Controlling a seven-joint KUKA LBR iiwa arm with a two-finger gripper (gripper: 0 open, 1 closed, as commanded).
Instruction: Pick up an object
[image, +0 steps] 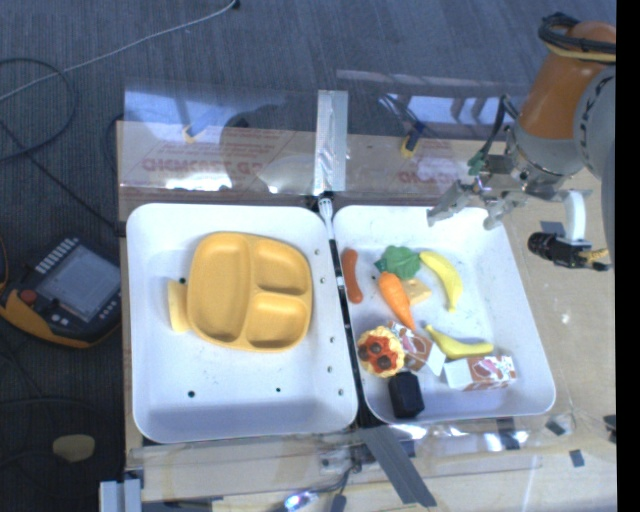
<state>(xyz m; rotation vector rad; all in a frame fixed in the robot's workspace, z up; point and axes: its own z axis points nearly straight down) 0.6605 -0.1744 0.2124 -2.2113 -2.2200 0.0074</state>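
Gripper (468, 203) fingers spread wide, holding nothing, hovering over the right bin's (522, 300) far edge, well apart from the banana (444, 277).

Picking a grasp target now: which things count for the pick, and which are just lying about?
For the pick: carrot, two bananas, sausage, pizza slice, black block, tool.

Lying about: yellow tray, handheld controller.

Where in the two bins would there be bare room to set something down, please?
The left bin has bare floor all around the yellow tray, widest along its near edge. The right bin is crowded through its middle and near part; bare patches lie right of the banana and at the far edge under the gripper.
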